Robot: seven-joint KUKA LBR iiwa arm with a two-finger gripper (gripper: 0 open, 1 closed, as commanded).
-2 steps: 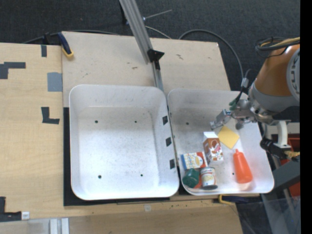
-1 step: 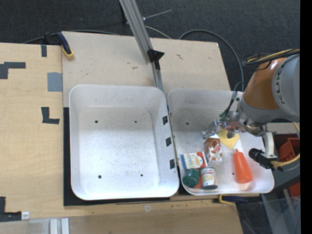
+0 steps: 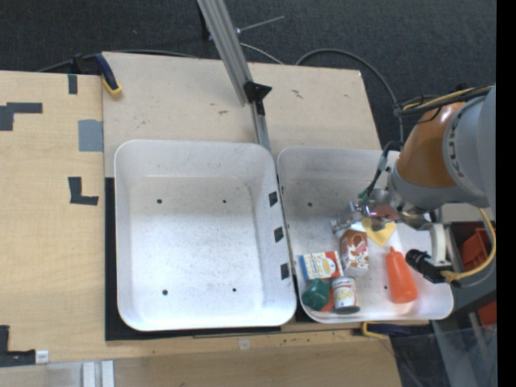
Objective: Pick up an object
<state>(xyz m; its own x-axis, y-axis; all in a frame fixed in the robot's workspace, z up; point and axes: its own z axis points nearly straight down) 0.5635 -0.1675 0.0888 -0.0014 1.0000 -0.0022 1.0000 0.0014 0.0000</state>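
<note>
Because the task names no particular object, the choice falls among the items gathered at the near end of the right bin [image 3: 322, 176], while the left bin [image 3: 193, 224] lies beside it with its floor bare. Going left to right across that cluster, a small flat carton [image 3: 319, 264] lies just above a dark green rounded item [image 3: 317, 293]; the carton is judged light and stiff, but it lies flat and offers little edge to close on. Next to the green item stands or lies a small can [image 3: 344, 293], judged rigid and somewhat heavier, with a smooth curved wall that could slip; it would be best taken across its width. Above the can lies a brown printed packet [image 3: 355, 251], judged soft and light, likely to crumple when squeezed, and best taken across its narrow middle. A yellow piece [image 3: 379, 232] sits just beyond it, partly covered. Farther right lies an orange bottle [image 3: 400, 276], judged light, fairly stiff and smooth, best taken across its body and not its tapered neck. The gripper [image 3: 367, 210] sits low over the top of the packet, and whether its fingers stand apart or together cannot be told, nor whether they touch anything.
</note>
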